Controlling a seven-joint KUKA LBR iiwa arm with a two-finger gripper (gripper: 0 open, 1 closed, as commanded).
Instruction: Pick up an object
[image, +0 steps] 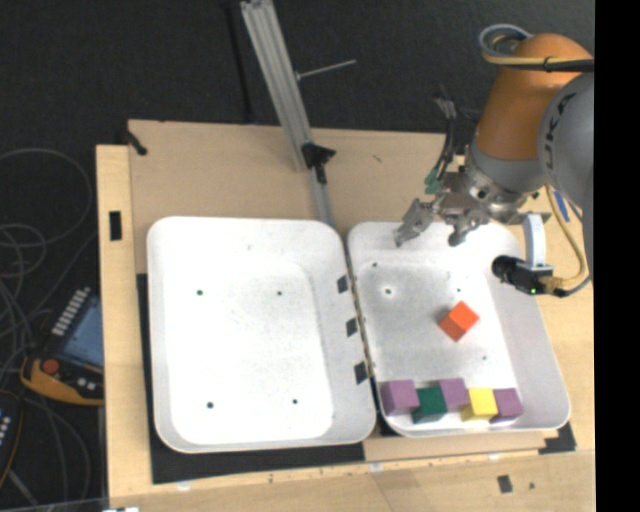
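A light brown wooden surface (230, 175) sits on a dark floor (90, 60), with black cables (30, 240) and a handheld box with a screen (70, 345) at the left, and a grey metal pole (285, 85) leaning at the far side.

Two bins sit side by side on the bench (230, 165), the left bin (180, 250) touching the right bin (540, 340). In the right bin, one block (459, 321) lies near the middle, apart from the others. A row of blocks (452, 399) lines its front edge. The gripper (434, 227) hangs over its back edge.
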